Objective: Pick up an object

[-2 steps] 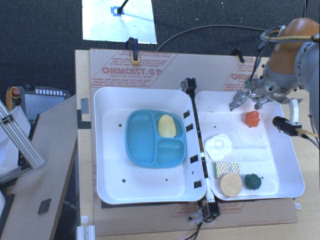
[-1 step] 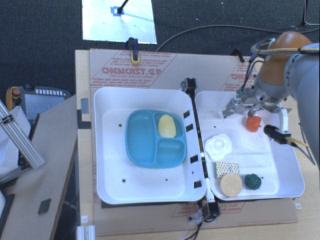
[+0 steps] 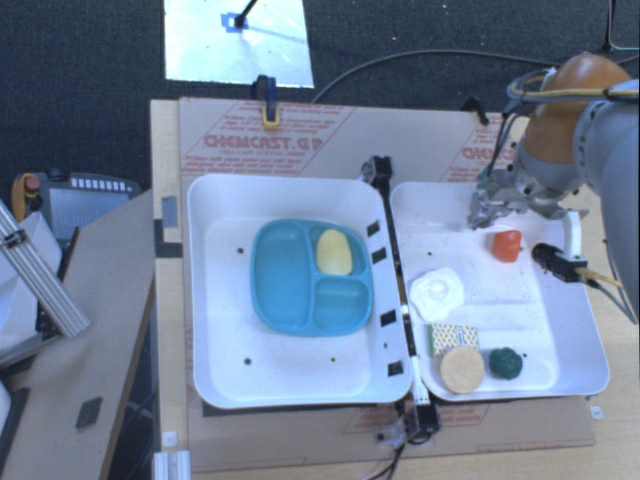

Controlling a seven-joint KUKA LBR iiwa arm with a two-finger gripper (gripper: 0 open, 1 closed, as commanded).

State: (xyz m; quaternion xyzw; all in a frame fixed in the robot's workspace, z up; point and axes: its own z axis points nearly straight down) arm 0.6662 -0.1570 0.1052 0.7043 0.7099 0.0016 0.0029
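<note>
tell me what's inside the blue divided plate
A yellow object lies in the upper right compartment of the blue divided plate. The other compartments show bare blue. Whatever is beneath the yellow object is covered.

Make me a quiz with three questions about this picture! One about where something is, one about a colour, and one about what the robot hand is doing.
1. Where is the yellow thing?
A. On the blue plate in the left bin
B. In the right bin beside the green thing
C. On the floor

2. What colour is the small thing nearest the gripper?
A. Purple
B. Orange-red
C. Black

3. What is the gripper doing?
A. Lifting the blue plate
B. Resting in the left bin
C. Hanging over the right bin, near its far edge

Answers:
1. A, since the yellow thing lies in an upper compartment of the blue plate.
2. B, since the orange-red object sits just beside the gripper.
3. C, since the gripper is above the right bin's far part, and the plate lies in the other bin.
</note>
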